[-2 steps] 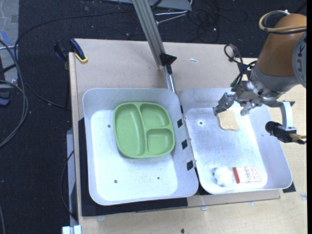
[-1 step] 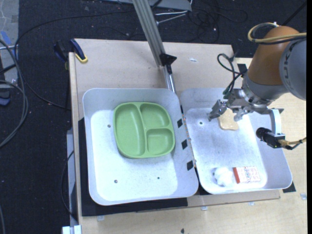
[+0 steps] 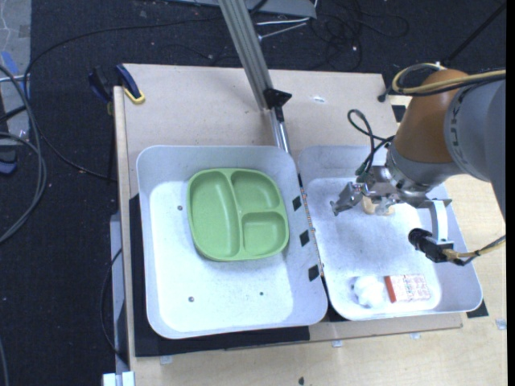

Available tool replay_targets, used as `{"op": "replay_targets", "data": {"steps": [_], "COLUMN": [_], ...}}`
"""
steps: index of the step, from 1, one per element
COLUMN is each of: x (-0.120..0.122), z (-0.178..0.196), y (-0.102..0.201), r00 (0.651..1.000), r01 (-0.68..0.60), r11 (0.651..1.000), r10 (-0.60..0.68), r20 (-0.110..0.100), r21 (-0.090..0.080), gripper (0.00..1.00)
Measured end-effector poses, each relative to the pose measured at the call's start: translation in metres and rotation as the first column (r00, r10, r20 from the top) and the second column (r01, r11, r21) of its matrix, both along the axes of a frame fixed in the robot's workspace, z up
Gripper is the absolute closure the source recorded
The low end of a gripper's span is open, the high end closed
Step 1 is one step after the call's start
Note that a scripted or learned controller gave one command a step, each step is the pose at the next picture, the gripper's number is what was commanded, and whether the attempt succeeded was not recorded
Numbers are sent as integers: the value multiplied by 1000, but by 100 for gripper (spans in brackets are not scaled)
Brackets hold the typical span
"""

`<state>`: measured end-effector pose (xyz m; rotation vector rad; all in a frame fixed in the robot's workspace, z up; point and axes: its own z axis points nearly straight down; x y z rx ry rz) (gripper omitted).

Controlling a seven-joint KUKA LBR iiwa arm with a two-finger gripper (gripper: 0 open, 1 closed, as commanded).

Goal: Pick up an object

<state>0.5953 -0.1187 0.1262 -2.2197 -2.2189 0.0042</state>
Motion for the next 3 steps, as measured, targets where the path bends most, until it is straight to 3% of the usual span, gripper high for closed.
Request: {"op": "replay_targets", "data": {"steps": [1,2,3], "x": [0,1,5], "z": [-35,-23,22], "y": [0,0,5], "r00": [1000,1000,1000], "r01": [0,1,-3], "r11": [1000,1000,1000], "r10": [0,-1,3], "r20": [4,8,9], "r21": [-2,-3,-1], "gripper": [0,100,100]}}
